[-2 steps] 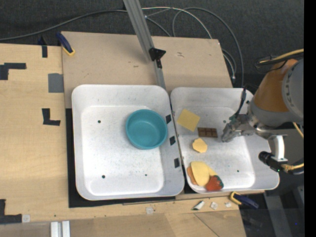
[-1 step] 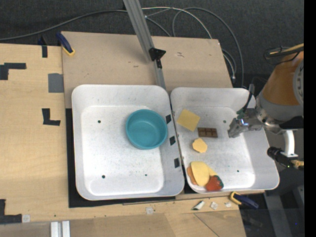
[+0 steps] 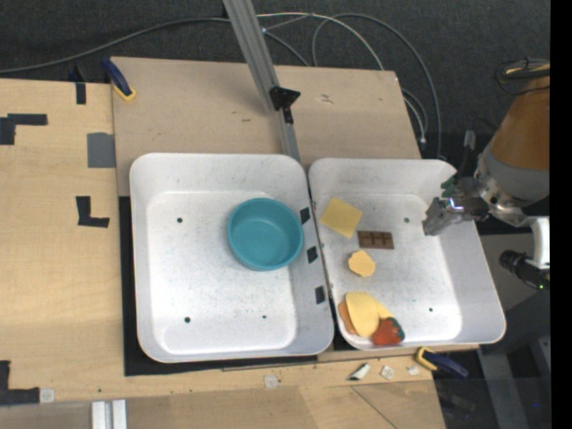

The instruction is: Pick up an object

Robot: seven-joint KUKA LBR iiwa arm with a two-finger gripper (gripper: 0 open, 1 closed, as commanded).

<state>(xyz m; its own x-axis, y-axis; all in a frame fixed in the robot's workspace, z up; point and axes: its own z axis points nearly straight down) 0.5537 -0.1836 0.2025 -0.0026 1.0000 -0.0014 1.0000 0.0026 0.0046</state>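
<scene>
- Camera view: gripper (image 3: 437, 218) hovering at right bin's (image 3: 465, 266) right wall — approach step, nothing held; finger gap can't tell.
- Next: moving left, descending on chocolate (image 3: 376, 239).

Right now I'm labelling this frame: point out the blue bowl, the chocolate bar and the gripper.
blue bowl (image 3: 264, 232), camera view, inner floor.
chocolate bar (image 3: 376, 239), camera view, middle of its top.
gripper (image 3: 435, 222), camera view, at its tip.
</scene>
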